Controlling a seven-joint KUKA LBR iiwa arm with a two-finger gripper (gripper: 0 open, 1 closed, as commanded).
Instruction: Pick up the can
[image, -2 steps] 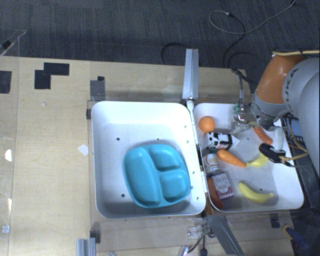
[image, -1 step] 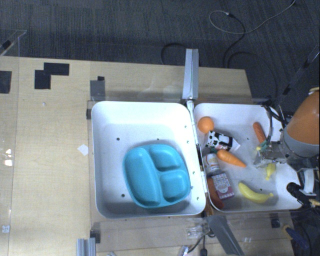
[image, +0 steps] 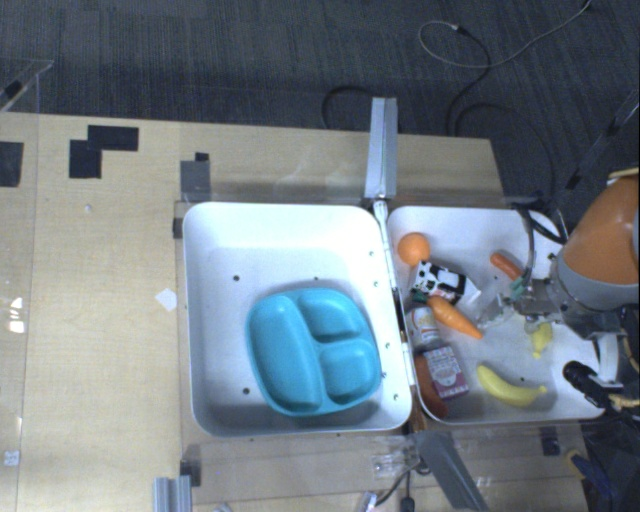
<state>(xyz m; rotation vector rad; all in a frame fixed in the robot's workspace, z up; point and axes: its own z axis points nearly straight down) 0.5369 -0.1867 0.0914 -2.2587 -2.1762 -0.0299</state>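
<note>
The can (image: 443, 372) lies flat in the right bin (image: 470, 222), near its 7 o'clock corner, long way running from 11 to 5 o'clock, on a wooden bench (image: 90, 330) by dark carpet (image: 200, 50).

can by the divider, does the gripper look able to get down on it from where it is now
Probably yes: the can lies uncovered in the right bin, though the carrot and the bin wall crowd it. The gripper is nearby.
</note>
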